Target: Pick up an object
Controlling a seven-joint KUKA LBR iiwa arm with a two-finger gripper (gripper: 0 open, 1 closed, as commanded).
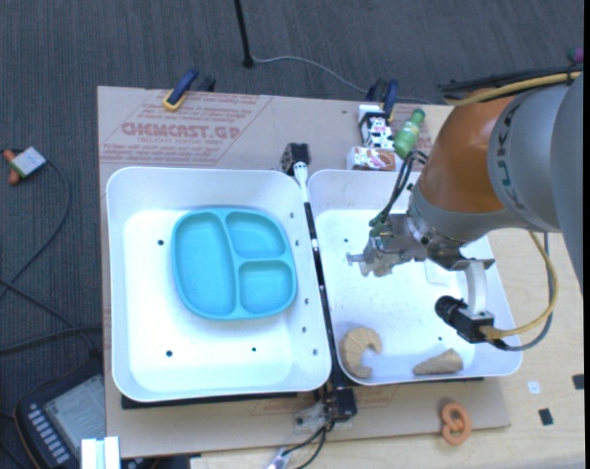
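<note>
In the right white bin (339, 198) a tan croissant-shaped piece (360, 350) lies near the front left corner. A flatter tan piece (439, 363) lies along the front wall to its right. My gripper (375, 258) hangs over the middle of this bin, well behind both pieces, with the orange-banded wrist (461, 174) above it. I see nothing held in it. The arm hides the bin's back right part.
The left bin (144, 360) holds a blue divided plate (234, 263). A black bar (310, 233) runs between the bins. A green bottle (408, 133) and small boxes (375, 145) stand behind the right bin. An orange ring (455, 421) lies on the board in front.
</note>
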